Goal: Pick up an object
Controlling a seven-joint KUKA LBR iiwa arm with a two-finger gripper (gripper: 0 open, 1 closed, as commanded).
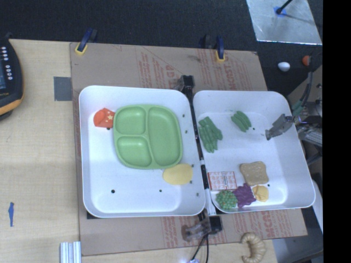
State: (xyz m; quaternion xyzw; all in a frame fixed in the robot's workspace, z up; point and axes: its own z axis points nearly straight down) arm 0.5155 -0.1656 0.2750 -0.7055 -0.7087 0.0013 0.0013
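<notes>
**Approach phase: tool at right rim of right bin, nothing grasped**

The tool (276, 129) sat at the right side of the frame, above the upper right part of the right bin (296, 163). Whether its fingers were apart or together could not be told; the view was too small and dark there. Nothing showed between them.

Candidate objects in the right bin: a small green vegetable piece (241, 120) nearest the tool, just to its left; a larger green bean bundle (209, 133) near the bin's left wall; a toast slice (254, 173) lower down; and, along the bottom edge, a red-and-white card (222, 179), a broccoli floret (226, 200), a purple piece (244, 194) and a small yellow piece (261, 193), the last three crowded close together.

The left bin (93, 196) held a green divided plate (148, 136), a red item (103, 118) touching its upper left, and a yellow piece (177, 174) just below its lower right corner.

Judgement: the step in hand was the reach, before any descent. The next move called for choosing a target, and the small green vegetable piece looked easiest, being isolated and closest. The tool would need to centre over it, lower to the bin floor and close squarely. The crowded bottom cluster risked a bad grip.
</notes>
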